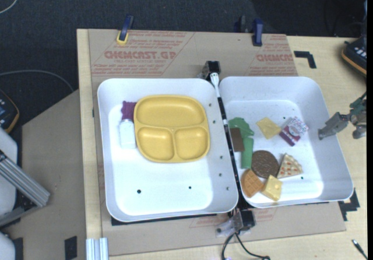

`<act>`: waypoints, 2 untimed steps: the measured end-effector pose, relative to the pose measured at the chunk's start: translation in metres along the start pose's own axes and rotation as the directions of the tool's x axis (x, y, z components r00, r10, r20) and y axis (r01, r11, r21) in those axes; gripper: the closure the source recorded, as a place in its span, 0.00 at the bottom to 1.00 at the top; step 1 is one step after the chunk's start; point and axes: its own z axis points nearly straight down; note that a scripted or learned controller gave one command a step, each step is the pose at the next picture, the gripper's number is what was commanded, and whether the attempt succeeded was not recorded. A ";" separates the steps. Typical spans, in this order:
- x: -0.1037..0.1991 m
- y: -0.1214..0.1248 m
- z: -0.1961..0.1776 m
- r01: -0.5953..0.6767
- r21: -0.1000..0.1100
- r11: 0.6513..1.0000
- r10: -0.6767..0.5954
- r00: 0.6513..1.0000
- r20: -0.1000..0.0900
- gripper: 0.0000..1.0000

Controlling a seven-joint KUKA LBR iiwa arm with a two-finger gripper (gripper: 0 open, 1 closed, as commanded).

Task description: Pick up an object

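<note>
Toy food lies clustered in the right bin [309,92]: a green piece [245,136] with its long axis running twelve to six, a brown cookie [264,163] at its five o'clock, a pizza slice [289,167], a yellow wedge [268,127] and a wrapped candy [293,129]. The left bin [157,195] holds a yellow divided plate [172,127] and a white bottle [126,134]. The gripper [333,126] hovers at the right bin's three o'clock rim, holding nothing visible; its opening cannot be judged.

End effector [333,126] at right bin's [312,92] right rim; food pieces [265,165] left of it; divided tray [172,127] in far-left bin [163,195].
</note>
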 end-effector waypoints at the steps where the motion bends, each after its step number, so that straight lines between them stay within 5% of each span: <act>1: 0.000 0.002 -0.006 0.003 -0.011 1.000 -0.003 1.000 0.003 0.00; 2: -0.002 0.012 0.049 0.004 -0.005 1.000 -0.004 1.000 0.000 0.00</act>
